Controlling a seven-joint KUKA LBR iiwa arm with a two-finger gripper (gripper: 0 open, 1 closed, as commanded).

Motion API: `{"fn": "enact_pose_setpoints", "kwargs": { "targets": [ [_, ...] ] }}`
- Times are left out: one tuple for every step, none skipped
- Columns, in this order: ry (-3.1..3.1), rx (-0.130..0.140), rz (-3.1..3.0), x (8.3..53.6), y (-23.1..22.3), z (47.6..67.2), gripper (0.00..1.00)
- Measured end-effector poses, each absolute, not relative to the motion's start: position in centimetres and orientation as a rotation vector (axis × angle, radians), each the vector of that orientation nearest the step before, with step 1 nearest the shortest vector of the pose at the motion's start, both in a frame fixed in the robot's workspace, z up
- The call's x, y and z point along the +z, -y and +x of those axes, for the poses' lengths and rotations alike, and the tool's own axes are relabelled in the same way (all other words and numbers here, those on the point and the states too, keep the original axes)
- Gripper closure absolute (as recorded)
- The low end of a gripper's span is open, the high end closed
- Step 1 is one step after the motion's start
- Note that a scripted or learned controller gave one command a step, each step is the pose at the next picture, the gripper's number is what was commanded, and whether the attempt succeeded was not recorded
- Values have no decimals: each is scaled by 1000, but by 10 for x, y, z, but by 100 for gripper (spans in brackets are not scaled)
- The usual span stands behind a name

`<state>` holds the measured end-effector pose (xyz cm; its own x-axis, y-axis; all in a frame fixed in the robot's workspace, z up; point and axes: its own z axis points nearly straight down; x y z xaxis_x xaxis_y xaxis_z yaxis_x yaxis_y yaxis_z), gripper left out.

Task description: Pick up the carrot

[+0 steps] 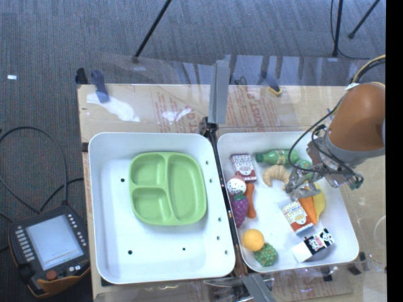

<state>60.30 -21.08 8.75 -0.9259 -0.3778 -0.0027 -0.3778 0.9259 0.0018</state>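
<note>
While the arm (356,121) reaches in over the right bin (349,228), its hand (301,184) hangs low just beside the croissant (275,175); whether it is open or closed cannot be told. Apart from it, the carrot (250,201) lies near the bin's left wall, touching the purple grapes (240,209), below the egg (236,185). On the table, the left bin (113,257) carries a green divided plate (168,187).
</note>
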Motion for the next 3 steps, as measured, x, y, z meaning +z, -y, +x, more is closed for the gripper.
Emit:
{"fn": "enact_pose_setpoints", "kwargs": {
  "targets": [
    [-3080, 4, -603, 88, 211, 603, 0],
    [-3046, 3, -762, 88, 211, 545, 0],
    [-3041, 6, -768, 98, 208, 547, 100]
  ]
}}
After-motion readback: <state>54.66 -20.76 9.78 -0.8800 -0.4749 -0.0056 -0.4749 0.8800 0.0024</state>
